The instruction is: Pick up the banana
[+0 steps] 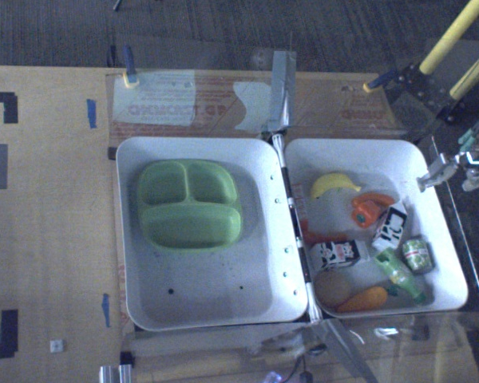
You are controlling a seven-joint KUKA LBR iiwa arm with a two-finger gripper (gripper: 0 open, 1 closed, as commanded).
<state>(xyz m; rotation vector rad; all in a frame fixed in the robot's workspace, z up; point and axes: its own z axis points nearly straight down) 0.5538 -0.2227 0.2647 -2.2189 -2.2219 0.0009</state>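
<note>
Fingers (445,172) of the arm show at the right rim of the right-hand bin (367,152), pale and small against the dark ground, and how far they stand apart cannot be told; nothing is seen between them. They hang at the bin's edge, well apart from the banana.

The banana (335,184) lies in the upper left part of the right-hand bin, yellow and curved, near the divider between the two bins. Just to its right is an orange toy (370,208) with a red-orange top. Below that toy a small white and black carton (389,226) lies tilted, and to the carton's lower right stands a little green can (417,255). A second white carton with black patches (335,254) lies lower, close to the divider. A green bottle (397,273) lies slantwise between that carton and the can. At the bin's lower edge is a carrot (364,299), orange and long, and beside it on the left a round brownish thing (330,287) too blurred to name.

The left-hand bin (136,294) holds a green divided plate (189,205) in its upper half, with two small compartments above and one long one below.

Both bins sit on a tan surface (48,214) that bears dark tape marks and bits of blue tape. At the upper right a yellow rod (455,26) slants across the dark floor.
</note>
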